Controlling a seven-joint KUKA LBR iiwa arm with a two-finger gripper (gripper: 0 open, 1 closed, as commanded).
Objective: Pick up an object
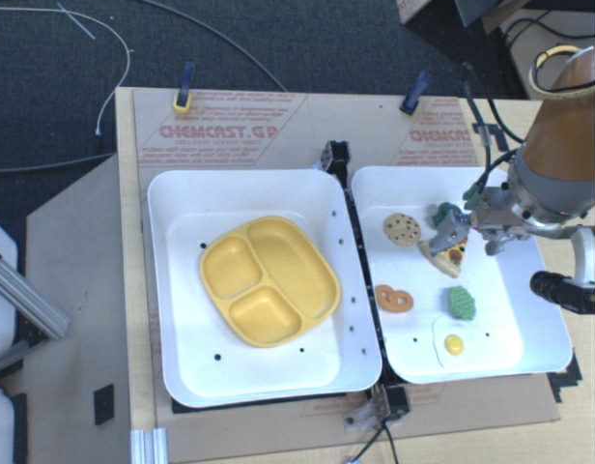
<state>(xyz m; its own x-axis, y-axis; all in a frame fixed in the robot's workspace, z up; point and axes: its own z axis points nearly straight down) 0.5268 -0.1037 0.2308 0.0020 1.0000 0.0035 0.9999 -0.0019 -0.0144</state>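
The grey metal gripper (pixel 451 232) sits right over the small toy pizza slice (pixel 446 256) in the right white bin (pixel 529 351) (nothing lifted yet). I cannot tell how its jaws stand. Next it should squeeze the slice and lift.

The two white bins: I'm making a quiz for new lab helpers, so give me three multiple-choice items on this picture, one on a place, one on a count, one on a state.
1. Where does the yellow tray lie?
A. In the left bin
B. In the right bin
C. On the cardboard outside the bins

2. How many compartments does the tray have?
A. Two
B. Three
C. Five

3. How does the pretzel stand to the gripper?
A. Gripped between its fingers
B. Lying on the bin floor, apart from the gripper
C. Hanging from the arm

Answers:
1. A: the tray rests on the floor of the left bin.
2. B: two smaller wells and one larger show in it.
3. B: the pretzel lies near the left edge of the right bin, while the gripper is over the pizza slice further back.
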